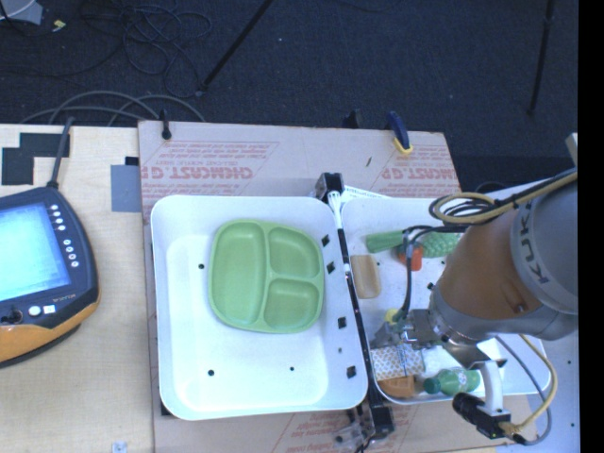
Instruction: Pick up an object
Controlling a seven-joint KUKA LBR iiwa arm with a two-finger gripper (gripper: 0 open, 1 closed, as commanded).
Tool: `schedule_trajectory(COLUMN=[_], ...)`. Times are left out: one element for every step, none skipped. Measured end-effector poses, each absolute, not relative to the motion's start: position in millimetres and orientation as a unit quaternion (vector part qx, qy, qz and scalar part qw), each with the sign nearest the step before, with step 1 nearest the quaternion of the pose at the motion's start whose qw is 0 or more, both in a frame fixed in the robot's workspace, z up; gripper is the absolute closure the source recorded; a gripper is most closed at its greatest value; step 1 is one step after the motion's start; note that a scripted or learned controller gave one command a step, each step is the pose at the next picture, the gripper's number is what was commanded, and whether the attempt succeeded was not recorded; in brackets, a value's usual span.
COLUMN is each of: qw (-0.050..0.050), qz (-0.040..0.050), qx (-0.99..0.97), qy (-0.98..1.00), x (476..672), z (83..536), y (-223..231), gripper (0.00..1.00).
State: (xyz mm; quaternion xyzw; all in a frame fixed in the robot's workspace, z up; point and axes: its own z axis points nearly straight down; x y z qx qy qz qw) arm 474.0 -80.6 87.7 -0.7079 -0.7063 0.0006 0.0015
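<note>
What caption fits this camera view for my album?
Robot arm reaches over the right bin; a green divided plate sits in the left bin.

A pale green divided plate (266,276) is lying in the left white bin (179,347), while the grey arm (552,253) with its orange band (481,267) is covering the right white bin (357,217), beside a green bottle (451,381) and tan block (364,276).
</note>
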Motion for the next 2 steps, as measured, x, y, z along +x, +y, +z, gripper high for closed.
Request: schedule_trajectory(qw=[-0.001, -0.001], qz=[-0.0006, -0.0032], qx=[-0.71, -0.704], qy=[-0.704, -0.711], x=[476.7, 498.6], z=[98.4, 192.5], y=[-83.6, 5.0], gripper=[1.0, 1.0])
